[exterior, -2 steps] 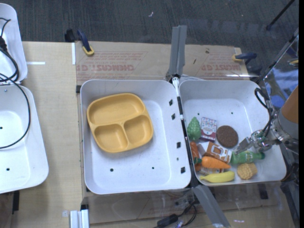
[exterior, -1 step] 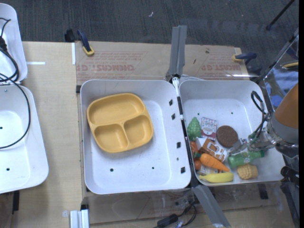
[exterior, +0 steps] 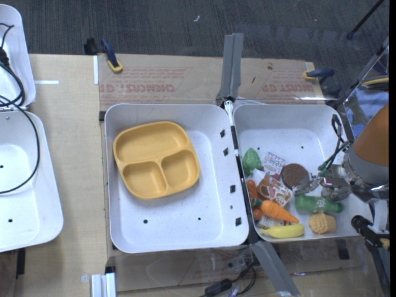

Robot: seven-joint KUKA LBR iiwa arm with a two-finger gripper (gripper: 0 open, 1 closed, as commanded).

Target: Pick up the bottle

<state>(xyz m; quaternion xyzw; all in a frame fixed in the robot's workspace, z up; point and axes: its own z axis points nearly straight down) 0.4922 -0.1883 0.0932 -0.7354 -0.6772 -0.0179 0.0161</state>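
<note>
Gripper is hovering low over the right side of the right bin, and honestly we're not able to tell whether it's open or closed from this angle; it's all shiny metal bits and cables bunched together. We're not seeing anything clearly held in it. Right below it in the view we're looking at what we're taking for the bottle, a green thing lying on its side on the bin floor, just beside the gripper, though we can't say if they're touching. The arm is coming in from the right, with its orange band showing above the grey wrist. Moving outward, a brown round cookie-looking piece is sitting just left of the gripper, and a bumpy yellow lump is lying just in front of the bottle. Further left we're seeing a crinkly snack packet, a carrot, a banana near the front wall, a small white and pink packet and a green leafy toy up by the divider. Over in the left bin, well apart from all that, a yellow divided plate is sitting tilted at a slight angle.
</note>
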